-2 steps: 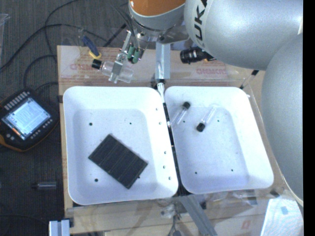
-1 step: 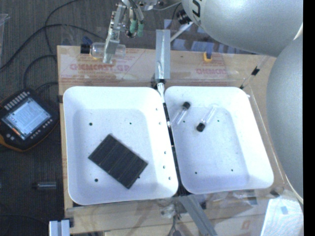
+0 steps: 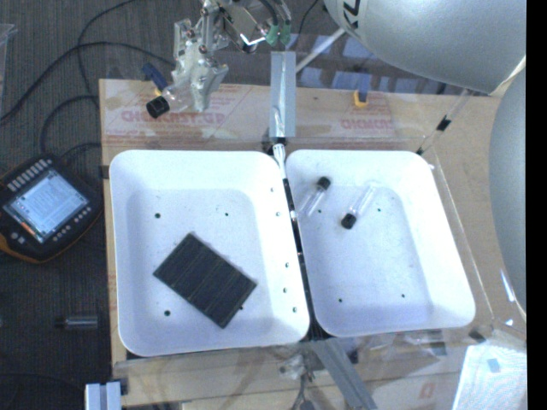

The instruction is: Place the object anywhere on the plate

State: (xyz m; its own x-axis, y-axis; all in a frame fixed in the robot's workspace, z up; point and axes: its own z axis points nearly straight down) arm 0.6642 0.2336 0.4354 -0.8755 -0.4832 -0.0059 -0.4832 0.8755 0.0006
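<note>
The gripper, raised behind the left bin, seemingly grips a clear black-capped vial, so carrying it down to the dark plate comes next.

The arm is cut off by the top and right edges, so its grey casing shows as one large curved mass with a few letters of its marking sliced short at the top. The gripper sits high up beyond the left bin, tangled with cables and bright metal (its fingers are too cluttered to read). A small dark piece at its lower end is too small to tell from the tool itself. The two clear tubes in the right bin nearly vanish against the white; mainly their black caps stand out. The handheld pendant is clipped by the left edge, its screen blurred.
</note>
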